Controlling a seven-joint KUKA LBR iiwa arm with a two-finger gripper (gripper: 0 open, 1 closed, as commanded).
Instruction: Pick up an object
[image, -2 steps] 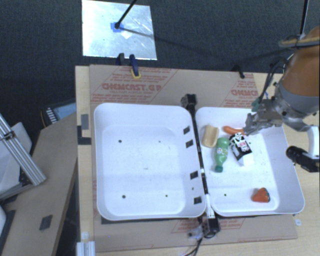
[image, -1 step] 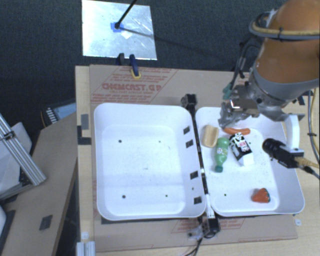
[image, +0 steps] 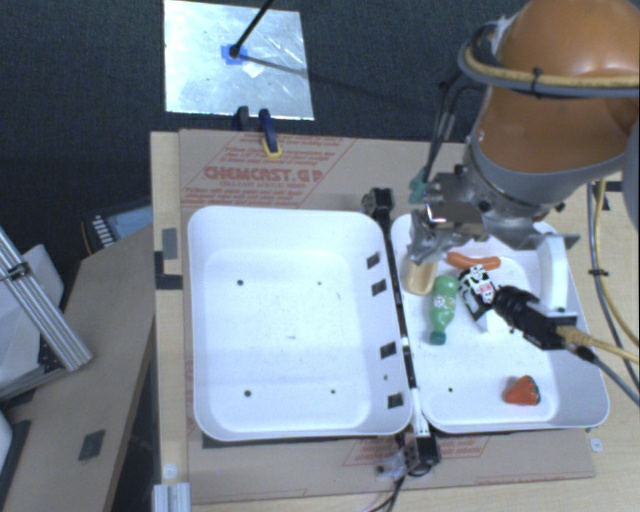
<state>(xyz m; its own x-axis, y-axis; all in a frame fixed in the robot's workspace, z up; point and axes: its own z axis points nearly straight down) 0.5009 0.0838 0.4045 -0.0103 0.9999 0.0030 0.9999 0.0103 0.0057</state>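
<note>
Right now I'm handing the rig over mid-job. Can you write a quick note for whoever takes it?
Tool: down at the far left of the right bin, over a tan object; its grip cannot be told.
Things, all in that bin: green bottle, orange piece and black-and-white item close by, red-orange item near the front.
Done: no pick confirmed.
Left: grasp one object and lift it.

Brown cardboard sheet (image: 270, 165) with red print, blue clamp (image: 267, 128) on its far edge. Shiny metal plate (image: 238, 60) beyond it. Aluminium rail (image: 40, 310) at left.
</note>
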